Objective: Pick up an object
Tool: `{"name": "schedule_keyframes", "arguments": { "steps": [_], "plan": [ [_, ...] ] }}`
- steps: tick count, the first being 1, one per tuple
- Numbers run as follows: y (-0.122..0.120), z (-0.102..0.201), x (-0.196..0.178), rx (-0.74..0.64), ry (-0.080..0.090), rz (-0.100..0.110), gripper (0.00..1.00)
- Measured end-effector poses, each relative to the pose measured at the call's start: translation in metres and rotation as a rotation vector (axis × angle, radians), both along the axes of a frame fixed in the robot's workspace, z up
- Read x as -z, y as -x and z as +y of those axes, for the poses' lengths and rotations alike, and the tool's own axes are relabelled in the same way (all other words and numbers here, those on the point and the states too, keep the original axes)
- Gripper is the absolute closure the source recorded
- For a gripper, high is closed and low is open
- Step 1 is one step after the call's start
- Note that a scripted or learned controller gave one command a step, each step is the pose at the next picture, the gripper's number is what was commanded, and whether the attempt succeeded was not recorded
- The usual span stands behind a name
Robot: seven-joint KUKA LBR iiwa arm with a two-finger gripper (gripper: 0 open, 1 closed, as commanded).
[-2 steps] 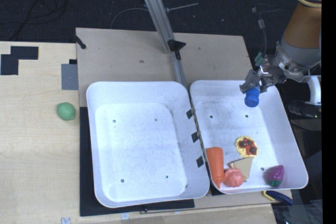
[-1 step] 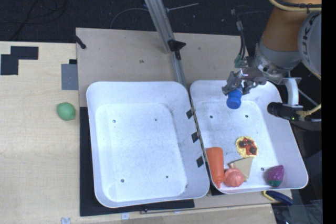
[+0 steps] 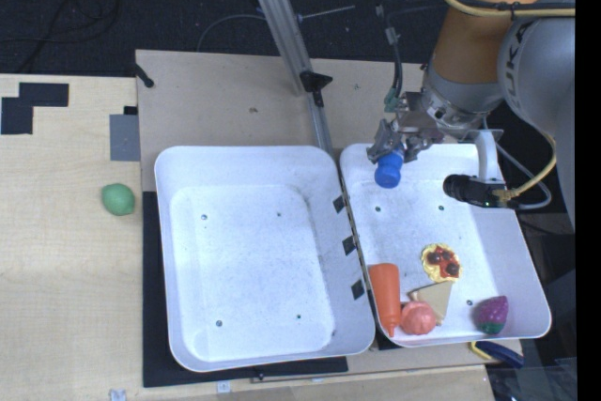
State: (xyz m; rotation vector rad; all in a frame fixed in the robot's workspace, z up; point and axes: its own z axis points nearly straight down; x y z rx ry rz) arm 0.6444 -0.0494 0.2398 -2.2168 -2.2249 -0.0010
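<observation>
two shallow white bins sit side by side on the tabletop. over the far end of the right bin the pincer pinches a small blue cylinder, which hangs between its fingers. at this bin's near end lie an orange carrot, a pink ball, a tan wedge, a purple berry-like piece and a yellow-and-red round piece. a green ball rests on the tabletop left of the left bin.
</observation>
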Motion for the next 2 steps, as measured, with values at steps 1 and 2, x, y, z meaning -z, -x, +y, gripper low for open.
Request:
{"name": "schedule_keyframes", "arguments": {
  "steps": [1,2],
  "plan": [
    [-0.005,0.053,-0.007,0.001,0.0,0.0,1.0],
    [0.005,0.11,0.0,0.0,0.0,0.001,1.0]
  ]
}}
